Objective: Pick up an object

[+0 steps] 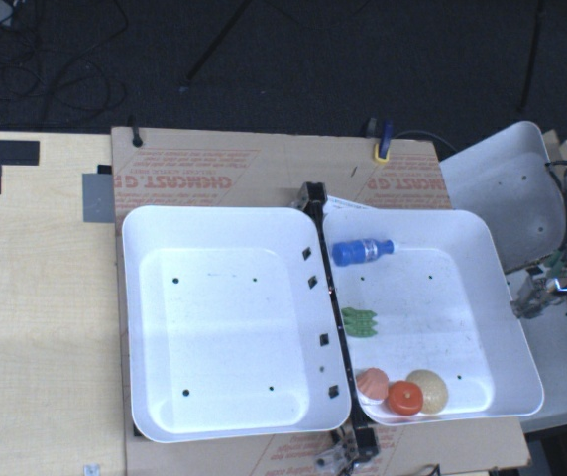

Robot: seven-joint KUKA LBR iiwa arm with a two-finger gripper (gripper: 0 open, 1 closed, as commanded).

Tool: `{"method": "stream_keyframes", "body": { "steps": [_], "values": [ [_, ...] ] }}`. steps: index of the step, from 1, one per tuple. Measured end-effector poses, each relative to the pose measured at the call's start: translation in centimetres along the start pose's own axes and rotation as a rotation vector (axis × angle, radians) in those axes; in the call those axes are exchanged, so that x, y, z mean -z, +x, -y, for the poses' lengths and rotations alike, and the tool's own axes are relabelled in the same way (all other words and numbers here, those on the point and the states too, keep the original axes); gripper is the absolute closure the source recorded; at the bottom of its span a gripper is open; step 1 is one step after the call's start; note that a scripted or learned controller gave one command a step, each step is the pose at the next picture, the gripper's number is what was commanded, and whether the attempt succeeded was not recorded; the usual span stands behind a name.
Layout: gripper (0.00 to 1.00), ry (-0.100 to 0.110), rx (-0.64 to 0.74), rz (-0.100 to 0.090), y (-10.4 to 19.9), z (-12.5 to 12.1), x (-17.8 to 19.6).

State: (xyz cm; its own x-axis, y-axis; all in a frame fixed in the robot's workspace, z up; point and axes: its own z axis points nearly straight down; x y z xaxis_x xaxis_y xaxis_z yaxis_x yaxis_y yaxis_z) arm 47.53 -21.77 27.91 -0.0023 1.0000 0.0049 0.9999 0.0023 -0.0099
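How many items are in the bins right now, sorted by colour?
Blue: 1, the blue bottle
Green: 1, the green item
Pink: 1, the pink round item
Red: 1, the red round item
Tan: 1, the tan round item
Total: 5, all in the right bin.

Pale wood-grain bench top (36, 296) marked with black angular patches and a grey square, overlaid by a flat brown printed cardboard sheet (264, 172), backed by dark carpeted floor (264, 48) strewn with thin cables under dim light.
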Motion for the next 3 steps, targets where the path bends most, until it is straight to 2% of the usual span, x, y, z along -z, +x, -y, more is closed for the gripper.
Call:
{"method": "stream_keyframes", "body": {
  "steps": [1,2,3],
  "values": [
    [1.0,0.002,0.005,-0.001,0.0,0.0,0.9],
    [1.0,-0.002,-0.002,0.002,0.5,0.0,-5.3],
    [1.0,-0.007,-0.003,0.004,0.4,-0.1,-3.9]
  ]
}}
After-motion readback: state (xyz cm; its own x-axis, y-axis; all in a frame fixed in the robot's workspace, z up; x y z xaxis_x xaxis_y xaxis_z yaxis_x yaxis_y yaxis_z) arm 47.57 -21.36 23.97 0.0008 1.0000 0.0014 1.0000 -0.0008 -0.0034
